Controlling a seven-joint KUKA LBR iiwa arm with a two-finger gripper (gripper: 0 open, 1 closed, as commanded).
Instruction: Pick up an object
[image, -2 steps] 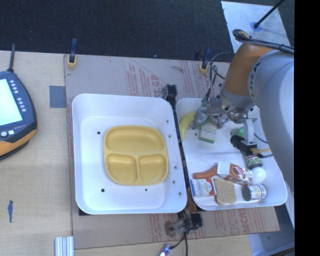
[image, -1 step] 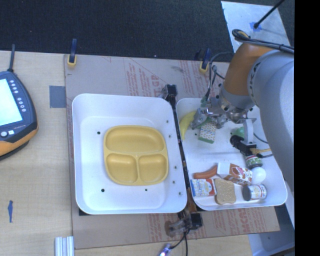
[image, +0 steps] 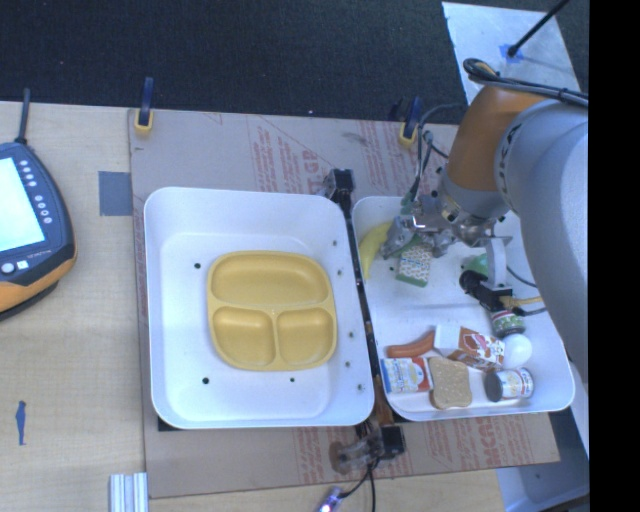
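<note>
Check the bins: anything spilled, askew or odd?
Nothing spilled or broken. The yellow tray sits flat and square in the left bin. The right bin is a loose jumble of toy food crowded along its near edge, with the hand low over a banana and a small packet.

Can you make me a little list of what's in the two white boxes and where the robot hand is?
left bin: shallow white bin holding a yellow three-part plastic plate
right bin: shallow white bin with toy food
near edge of right bin: brown toast slice, orange-red sausage, white egg
far end of right bin: yellow banana, speckled green-white packet
gripper: two-finger gripper low over the speckled packet
</note>
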